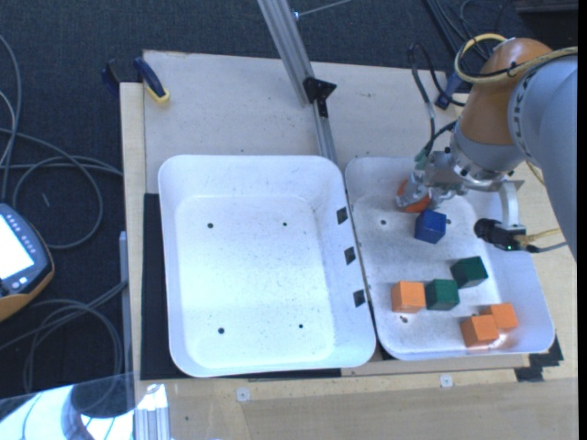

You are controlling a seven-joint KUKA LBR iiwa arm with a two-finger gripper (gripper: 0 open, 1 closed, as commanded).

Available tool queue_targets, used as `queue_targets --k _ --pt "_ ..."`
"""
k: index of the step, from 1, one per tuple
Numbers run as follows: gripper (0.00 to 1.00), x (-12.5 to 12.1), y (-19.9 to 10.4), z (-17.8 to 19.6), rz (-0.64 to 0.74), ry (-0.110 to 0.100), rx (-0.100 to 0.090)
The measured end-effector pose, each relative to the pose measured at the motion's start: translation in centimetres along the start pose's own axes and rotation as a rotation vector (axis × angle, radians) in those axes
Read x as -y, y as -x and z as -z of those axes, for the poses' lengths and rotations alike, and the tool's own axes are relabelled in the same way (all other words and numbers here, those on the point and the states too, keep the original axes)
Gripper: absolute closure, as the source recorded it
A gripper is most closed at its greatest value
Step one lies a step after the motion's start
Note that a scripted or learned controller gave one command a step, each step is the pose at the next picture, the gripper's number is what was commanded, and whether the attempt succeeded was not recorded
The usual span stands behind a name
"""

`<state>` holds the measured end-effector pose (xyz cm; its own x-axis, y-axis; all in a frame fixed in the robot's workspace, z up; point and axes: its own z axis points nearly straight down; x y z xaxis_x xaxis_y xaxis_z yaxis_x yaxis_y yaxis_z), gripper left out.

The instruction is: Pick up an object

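1. Gripper (pixel 424 191) sits low over the back part of the right bin (pixel 541 287), arm reaching in from the right. Whether it is open, closed or holding anything: cannot tell from this angle.
2. An orange block (pixel 410 196) shows partly at the gripper, touching or just under it. A blue block (pixel 430 226) lies just in front, close beside the orange one.
3. Further forward in the same bin: two green blocks (pixel 470 271) (pixel 443 294), and three more orange ones (pixel 409 296) (pixel 480 330) (pixel 503 315).
4. Handling, as a judgement: small rigid blocks, likely light, not fragile, flat faces. Best taken across two opposite flat sides, square-on; a corner grip would probably slip.
5. Risk: the blue neighbour may be nudged.
6. Surface: smooth white plastic, shallow walls; blocks could slide. Left bin (pixel 174 186) alongside.
7. Surroundings: pale worktop (pixel 229 99), a slanted metal rail (pixel 284 35), cables on dark floor.
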<state>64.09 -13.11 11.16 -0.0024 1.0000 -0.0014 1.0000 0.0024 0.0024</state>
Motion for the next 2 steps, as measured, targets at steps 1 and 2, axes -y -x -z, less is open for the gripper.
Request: queue_targets --k 1,2 --pt "1.00 5.9 -5.2 -0.2 0.001 -0.008 -0.006" --pt "1.00 5.5 -12.7 9.3 0.006 0.006 -0.005"
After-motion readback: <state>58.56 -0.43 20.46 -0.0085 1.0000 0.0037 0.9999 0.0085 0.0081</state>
